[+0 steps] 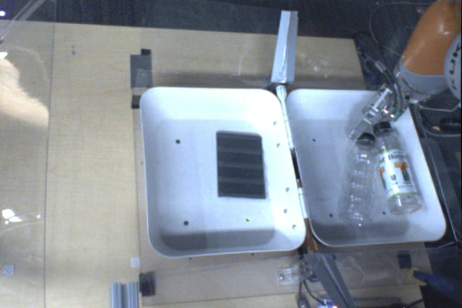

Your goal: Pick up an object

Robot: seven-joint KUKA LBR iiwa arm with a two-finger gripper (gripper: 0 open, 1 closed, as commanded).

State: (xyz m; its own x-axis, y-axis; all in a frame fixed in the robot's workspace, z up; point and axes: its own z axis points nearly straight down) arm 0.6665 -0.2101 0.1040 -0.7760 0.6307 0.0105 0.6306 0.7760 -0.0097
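Observation:
My gripper (375, 117) hangs over the back of the right bin (317, 112), coming in from the upper right under the orange-banded wrist (431, 47). Just below it lie two clear plastic bottles. One has a dark cap and a white label with orange and green print (398, 178); its cap end points up toward the gripper. The other is plain and ribbed (357, 184) and lies to the left of the first. The gripper sits right above the two bottle necks; nothing shows held in it. A flat dark ribbed block (240, 164) lies in the middle of the left bin (166, 155).
A metal bar (284, 47) stands at the back where the two bins meet. Black brackets (141, 72) sit at the left bin's corners. Cables (437, 119) run along the right side of the right bin. A clear panel covers the bench at the left.

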